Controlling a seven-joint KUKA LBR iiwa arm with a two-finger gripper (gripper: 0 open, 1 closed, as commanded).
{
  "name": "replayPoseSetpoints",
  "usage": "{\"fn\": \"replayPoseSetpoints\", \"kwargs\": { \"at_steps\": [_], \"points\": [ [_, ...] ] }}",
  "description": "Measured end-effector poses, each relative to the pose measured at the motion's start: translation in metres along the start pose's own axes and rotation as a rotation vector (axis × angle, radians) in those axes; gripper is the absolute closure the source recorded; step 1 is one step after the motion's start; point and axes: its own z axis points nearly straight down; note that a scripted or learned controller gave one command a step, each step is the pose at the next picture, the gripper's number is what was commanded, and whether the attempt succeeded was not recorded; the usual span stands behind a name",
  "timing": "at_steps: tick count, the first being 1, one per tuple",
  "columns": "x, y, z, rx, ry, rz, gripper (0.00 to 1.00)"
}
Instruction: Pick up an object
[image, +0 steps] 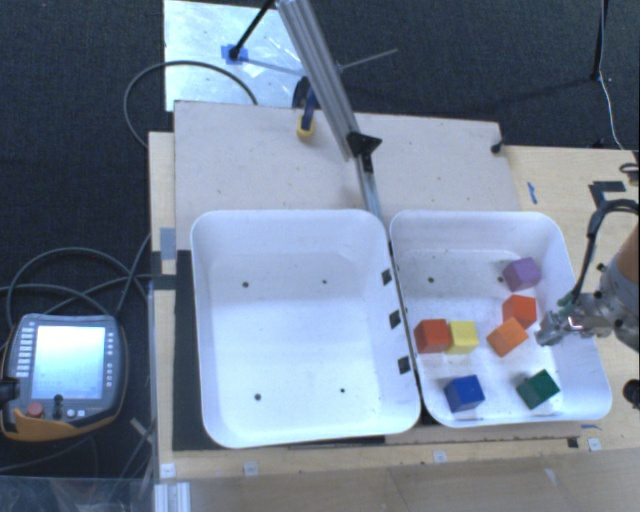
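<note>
Arm (622, 290) cut off by the right frame edge; only its wrist end shows. Gripper (553, 328) small and blurred, finger state unreadable. Metal pole (325, 75) runs out the top edge. Teach pendant (58, 372) screen washed out, unreadable.

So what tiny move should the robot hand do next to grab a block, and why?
Probably slide a little left and lower over the orange block. The gripper sits at the right bin's right side with nothing seen between its fingers, and that block is the closest one.
</note>
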Motion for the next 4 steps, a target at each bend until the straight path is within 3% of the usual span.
{"fn": "replayPoseSetpoints", "kwargs": {
  "at_steps": [2, 4],
  "points": [
    [-0.009, 0.006, -0.075, 0.002, 0.001, -0.001, 1.00],
    [0.102, 0.019, -0.060, 0.006, 0.006, -0.007, 1.00]
  ]
}}
